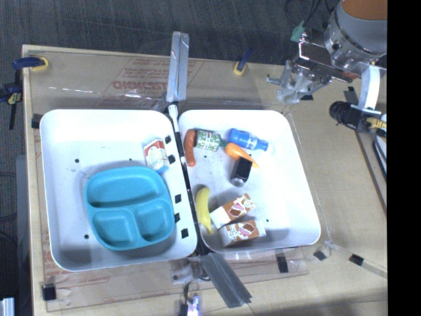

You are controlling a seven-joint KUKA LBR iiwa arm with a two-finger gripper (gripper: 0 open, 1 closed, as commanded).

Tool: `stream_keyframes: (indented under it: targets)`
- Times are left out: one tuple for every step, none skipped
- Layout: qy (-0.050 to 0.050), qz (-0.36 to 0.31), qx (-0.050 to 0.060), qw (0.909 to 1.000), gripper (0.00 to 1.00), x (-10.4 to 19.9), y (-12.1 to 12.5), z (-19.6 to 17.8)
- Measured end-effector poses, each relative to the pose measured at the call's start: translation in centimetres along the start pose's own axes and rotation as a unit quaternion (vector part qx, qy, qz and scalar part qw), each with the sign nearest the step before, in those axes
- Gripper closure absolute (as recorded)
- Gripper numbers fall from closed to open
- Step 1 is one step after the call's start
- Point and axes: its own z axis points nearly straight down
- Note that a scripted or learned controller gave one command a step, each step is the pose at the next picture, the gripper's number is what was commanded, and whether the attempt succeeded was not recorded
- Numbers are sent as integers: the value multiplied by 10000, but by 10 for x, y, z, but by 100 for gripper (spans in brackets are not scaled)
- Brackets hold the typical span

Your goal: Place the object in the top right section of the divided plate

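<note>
A blue divided plate [126, 207] lies in the left bin [59, 176], with nothing in its sections. A small red-and-white carton [154, 154] sits just beyond the plate's far right corner. My gripper [293, 85] hangs above the bench past the far right corner of the right bin [299, 196], well away from every object. Nothing shows between its fingers. The right bin holds a banana [204, 209], a blue bottle [247, 140], a carrot [237, 153], a sausage [190, 147], a green can [208, 140], a dark can [241, 170] and two brown cartons [235, 220].
A metal bar [177, 68] rises behind the divider between the bins. Clamps sit on the bench edge at the far left [29, 63] and far middle [243, 61]. Cables and a black fitting [348, 114] lie right of the bins.
</note>
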Motion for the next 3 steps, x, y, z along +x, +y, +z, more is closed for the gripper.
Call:
stream_keyframes:
  targets:
    - [-4, 1259, -5, 9920, 100, 47, -74, 116]
    - [-8, 1626, -8, 9867, 100, 93, -131, 226]
    - [-12, 878, -11, 9961, 100, 169, -153, 252]
